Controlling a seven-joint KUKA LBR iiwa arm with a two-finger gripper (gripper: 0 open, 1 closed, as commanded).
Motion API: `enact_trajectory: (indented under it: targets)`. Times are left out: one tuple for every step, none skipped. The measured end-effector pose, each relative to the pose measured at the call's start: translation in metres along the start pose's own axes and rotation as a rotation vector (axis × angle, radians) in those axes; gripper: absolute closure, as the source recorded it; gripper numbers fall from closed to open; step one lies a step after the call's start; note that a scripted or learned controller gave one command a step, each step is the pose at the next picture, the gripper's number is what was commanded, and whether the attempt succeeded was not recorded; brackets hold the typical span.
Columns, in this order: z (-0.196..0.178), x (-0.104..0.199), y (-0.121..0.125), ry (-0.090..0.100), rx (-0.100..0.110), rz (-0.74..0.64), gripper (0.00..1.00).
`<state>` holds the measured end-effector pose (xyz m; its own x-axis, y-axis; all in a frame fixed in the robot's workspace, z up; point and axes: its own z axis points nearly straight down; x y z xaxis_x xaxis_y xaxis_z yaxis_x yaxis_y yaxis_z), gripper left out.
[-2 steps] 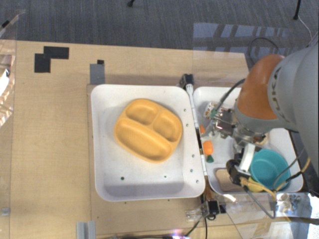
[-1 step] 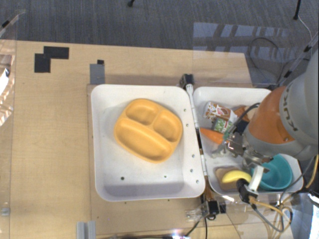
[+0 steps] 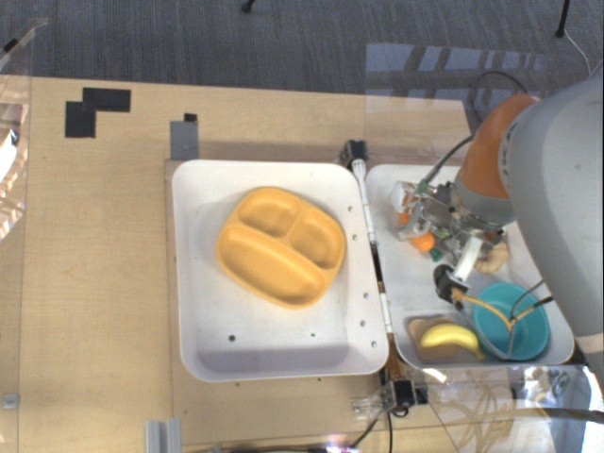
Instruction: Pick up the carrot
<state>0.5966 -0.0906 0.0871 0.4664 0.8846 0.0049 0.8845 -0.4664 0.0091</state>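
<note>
Pincer low over the carrot, right bin.
You cannot tell its grip; lifting remains undone, apparently.

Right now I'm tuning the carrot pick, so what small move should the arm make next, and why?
Probably a short, slow descent straight onto the carrot. The gripper sits in the right bin right over the small orange piece with its green end, and whether it has a grip is hard to tell. The banana and teal cup lie nearer the camera, off that path.
</note>
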Motion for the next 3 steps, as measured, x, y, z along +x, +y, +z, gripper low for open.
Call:
enact_trajectory:
  targets:
    - [-0.010, 0.000, -0.003, -0.002, 0.014, -0.016, 1.00]
    - [-0.126, 0.039, 0.015, 0.003, -0.004, 0.082, 1.00]
    - [-0.078, -0.004, 0.053, -0.003, 0.007, -0.275, 1.00]
